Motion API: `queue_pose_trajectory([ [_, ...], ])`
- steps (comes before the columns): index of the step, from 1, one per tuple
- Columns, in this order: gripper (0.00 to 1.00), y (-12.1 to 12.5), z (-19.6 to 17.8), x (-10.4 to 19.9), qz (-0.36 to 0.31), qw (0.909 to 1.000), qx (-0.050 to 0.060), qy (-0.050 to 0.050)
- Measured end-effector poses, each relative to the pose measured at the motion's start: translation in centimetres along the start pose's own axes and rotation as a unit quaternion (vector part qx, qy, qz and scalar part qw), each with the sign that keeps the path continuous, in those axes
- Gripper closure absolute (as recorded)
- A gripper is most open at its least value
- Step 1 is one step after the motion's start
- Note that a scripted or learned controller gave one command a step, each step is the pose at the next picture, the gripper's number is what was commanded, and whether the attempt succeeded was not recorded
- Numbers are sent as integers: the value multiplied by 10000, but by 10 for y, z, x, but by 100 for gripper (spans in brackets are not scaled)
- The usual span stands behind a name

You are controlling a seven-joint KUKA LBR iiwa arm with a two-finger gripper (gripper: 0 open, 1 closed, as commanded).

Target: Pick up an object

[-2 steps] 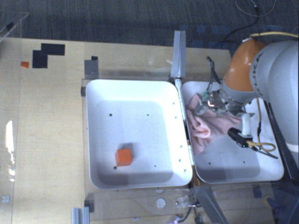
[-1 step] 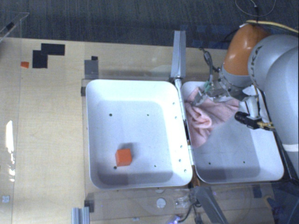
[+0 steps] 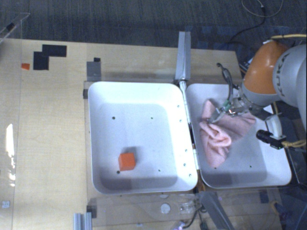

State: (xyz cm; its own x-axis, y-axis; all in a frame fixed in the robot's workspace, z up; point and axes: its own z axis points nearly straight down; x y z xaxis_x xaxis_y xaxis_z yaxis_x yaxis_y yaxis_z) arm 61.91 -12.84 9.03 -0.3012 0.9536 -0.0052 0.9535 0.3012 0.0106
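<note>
A crumpled pink cloth [image 3: 217,135] lies in the right bin [image 3: 273,174], spread from its upper middle down toward the centre. My gripper [image 3: 226,110] is low over the cloth's upper part, touching or nearly touching the fabric. The arm's orange band [image 3: 259,73] and grey wrist reach in from the right. A small orange cube [image 3: 127,161] sits alone in the left bin [image 3: 129,104], near its lower middle, far from the gripper.
A metal divider post [image 3: 182,56] stands behind the seam between the two bins. Black markers [image 3: 47,55] and a small orange tag [image 3: 25,66] lie on the wooden bench at the far left. Cables run behind the right bin.
</note>
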Motion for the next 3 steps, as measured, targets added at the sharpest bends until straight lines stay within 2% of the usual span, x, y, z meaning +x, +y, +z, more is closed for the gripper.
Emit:
queue_pose_trajectory([
  [1,0,59,2,17,471,9989,30,3],
  [2,0,7,0,36,-64,10000,-10,4],
  [3,0,57,2,8,706,9975,14,9],
])
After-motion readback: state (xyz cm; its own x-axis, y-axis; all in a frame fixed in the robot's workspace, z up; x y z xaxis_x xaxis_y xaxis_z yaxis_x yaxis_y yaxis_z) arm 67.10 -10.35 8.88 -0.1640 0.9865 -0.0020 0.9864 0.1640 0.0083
